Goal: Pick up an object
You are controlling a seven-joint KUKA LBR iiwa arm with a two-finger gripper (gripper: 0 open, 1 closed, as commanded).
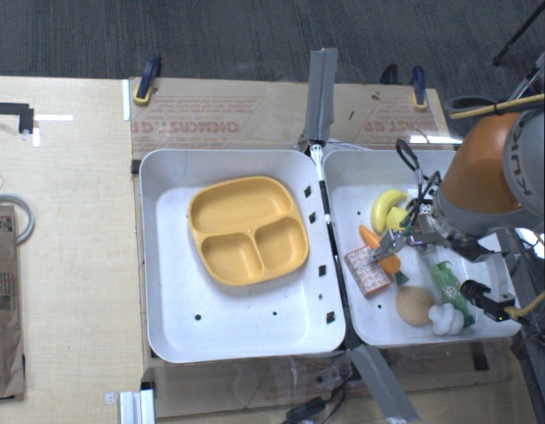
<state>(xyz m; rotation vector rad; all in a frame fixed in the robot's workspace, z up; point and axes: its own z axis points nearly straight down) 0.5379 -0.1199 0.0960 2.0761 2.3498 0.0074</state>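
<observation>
The arm reaches in from the right with its gripper [397, 247] low in the right bin [343, 312], directly over the carrot [378, 244] and beside the yellow banana [389, 208]; whether it is open or closed cannot be told. A red-and-white patterned box [367, 272], a tan round object [414, 306] and a green bottle [449, 285] also lie in that bin, any labels too small to read. The left bin [166, 325] holds a yellow divided plate [247, 230], and the cardboard [210, 117] behind carries red, upside-down lettering I cannot make out.
</observation>
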